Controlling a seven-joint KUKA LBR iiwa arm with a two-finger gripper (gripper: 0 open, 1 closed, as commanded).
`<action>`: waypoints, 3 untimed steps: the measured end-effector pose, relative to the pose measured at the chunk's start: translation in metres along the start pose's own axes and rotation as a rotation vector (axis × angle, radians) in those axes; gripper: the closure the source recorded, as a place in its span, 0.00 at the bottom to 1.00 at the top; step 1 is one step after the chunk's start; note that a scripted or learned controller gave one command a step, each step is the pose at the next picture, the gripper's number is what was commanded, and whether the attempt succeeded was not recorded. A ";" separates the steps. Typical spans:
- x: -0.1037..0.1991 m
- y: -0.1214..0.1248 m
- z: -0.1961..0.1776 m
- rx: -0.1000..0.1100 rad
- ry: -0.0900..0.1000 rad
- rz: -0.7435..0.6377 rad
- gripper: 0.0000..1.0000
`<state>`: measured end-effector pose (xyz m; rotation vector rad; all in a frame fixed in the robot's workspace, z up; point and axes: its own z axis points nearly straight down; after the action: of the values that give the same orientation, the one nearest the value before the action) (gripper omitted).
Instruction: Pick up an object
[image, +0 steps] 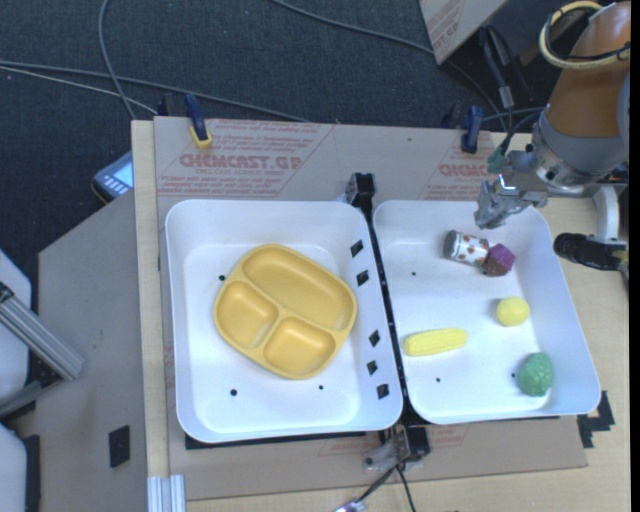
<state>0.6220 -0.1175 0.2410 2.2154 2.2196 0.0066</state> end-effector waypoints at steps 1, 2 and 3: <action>0.043 -0.009 0.006 0.010 0.003 -0.002 1.00; 0.094 -0.030 -0.001 0.010 0.004 -0.003 1.00; 0.156 -0.046 0.000 0.010 0.005 -0.005 1.00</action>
<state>0.5754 0.0380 0.2406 2.2169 2.2330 0.0002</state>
